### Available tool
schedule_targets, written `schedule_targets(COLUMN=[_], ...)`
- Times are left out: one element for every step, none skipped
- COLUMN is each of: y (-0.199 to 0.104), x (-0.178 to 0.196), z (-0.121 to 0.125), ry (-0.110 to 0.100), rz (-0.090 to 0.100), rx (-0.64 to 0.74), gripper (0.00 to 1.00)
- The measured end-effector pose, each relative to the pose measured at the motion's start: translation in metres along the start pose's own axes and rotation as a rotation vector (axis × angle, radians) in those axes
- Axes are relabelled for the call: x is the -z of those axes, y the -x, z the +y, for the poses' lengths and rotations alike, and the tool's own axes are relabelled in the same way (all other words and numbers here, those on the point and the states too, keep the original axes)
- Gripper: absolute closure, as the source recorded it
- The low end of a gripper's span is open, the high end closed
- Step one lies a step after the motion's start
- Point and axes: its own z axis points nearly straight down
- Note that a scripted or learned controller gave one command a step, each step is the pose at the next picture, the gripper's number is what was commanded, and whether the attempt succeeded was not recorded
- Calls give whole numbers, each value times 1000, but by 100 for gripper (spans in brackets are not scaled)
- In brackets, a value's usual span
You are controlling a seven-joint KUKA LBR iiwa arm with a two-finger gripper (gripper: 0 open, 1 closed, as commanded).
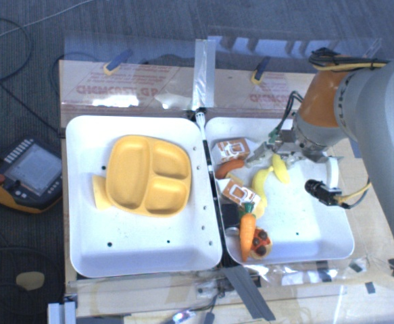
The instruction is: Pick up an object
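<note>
The right bin [318,238] holds a pile of toy food along its left side. A yellow banana [263,181] lies in the middle, with another yellow piece [280,170] beside it. Around them are a brown-and-white packet [232,146], a reddish sausage [229,167], a second packet [240,193], an orange carrot [248,230] and a red-and-dark piece [261,243]. My gripper [273,152] reaches in from the right and hangs low over the upper end of the yellow pieces, close to or touching them. I see nothing clearly held in it.
The left bin [82,248] carries a yellow divided plate [148,174] with a flat yellow slice [99,192] under its left edge. A raised divider [210,187] separates the bins. A black cable and connector [322,191] hang off the wrist over the right bin.
</note>
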Motion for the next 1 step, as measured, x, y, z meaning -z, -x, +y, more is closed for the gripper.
schedule_targets(y=[-1], x=[13], z=[2], ry=[5], rz=[2], rx=[-1], gripper=[100])
